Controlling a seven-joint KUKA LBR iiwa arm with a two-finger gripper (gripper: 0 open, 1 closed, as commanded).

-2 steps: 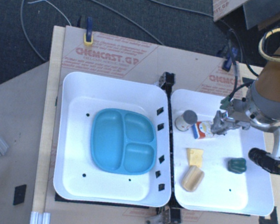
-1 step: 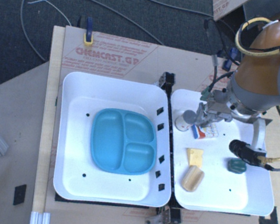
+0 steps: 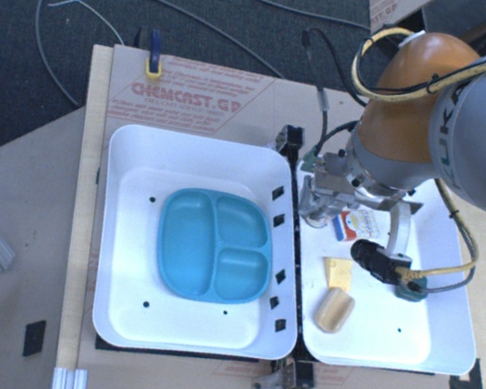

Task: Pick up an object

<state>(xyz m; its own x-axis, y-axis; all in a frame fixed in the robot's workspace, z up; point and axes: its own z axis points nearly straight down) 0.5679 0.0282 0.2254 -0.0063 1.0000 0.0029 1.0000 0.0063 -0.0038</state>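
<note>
We had the gripper (image 3: 318, 207) low in the right bin (image 3: 425, 344), whether apart or together we couldn't tell. The yellow block (image 3: 337, 271) lay just nearer and slightly right, the tan cylinder (image 3: 333, 310) nearer still.

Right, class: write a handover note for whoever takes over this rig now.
The gripper is low over the left edge of the right bin, with no object visibly held.
Right bin: yellow block, tan cylinder close beside it, red-white-blue item next to the gripper.
Left bin: blue divided plate.
Done: nothing lifted.
Left: grasp and raise one object.
</note>
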